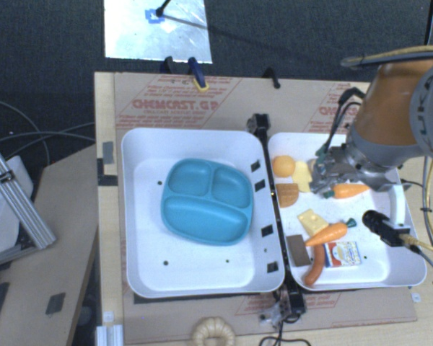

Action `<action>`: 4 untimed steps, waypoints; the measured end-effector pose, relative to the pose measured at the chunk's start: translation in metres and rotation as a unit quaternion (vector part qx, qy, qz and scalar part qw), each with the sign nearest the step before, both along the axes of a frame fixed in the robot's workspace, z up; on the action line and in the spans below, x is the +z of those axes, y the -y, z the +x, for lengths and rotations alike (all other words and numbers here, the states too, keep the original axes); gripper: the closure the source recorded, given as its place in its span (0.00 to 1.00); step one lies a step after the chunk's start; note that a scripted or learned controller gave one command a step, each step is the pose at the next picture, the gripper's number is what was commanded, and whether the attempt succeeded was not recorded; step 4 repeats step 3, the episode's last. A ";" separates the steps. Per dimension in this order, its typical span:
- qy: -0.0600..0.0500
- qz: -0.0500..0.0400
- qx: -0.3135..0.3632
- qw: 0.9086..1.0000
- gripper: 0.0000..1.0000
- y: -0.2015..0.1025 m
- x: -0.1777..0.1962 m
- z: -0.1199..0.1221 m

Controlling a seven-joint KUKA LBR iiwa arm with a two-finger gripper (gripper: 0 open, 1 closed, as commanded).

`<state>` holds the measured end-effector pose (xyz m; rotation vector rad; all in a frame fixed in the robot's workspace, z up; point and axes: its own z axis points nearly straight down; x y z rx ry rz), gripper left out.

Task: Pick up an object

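On the bench, the right bin (pixel 403 269) holds toy food — the gripper (pixel 323 179) sits low among it beside an orange carrot (pixel 350 190), its grip impossible to tell

Right bin crowded, left bin roomier

The right bin (pixel 408 269) is packed with a carrot (pixel 326 233), sausage (pixel 315 271), cheese (pixel 310 220) and carton (pixel 343 254); open floor is left around the blue tray (pixel 206 200).

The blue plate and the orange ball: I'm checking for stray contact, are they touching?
Apart. The camera view shows the blue plate in the left bin and the orange ball in the right bin, with both bins' walls between them.
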<state>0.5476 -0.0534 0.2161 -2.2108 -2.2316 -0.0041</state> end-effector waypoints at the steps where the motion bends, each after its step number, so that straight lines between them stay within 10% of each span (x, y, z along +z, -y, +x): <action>1: 0.000 -0.001 -0.002 1.000 1.00 0.000 0.004 0.009; 4: 0.000 -0.001 -0.004 1.000 1.00 0.014 0.017 0.003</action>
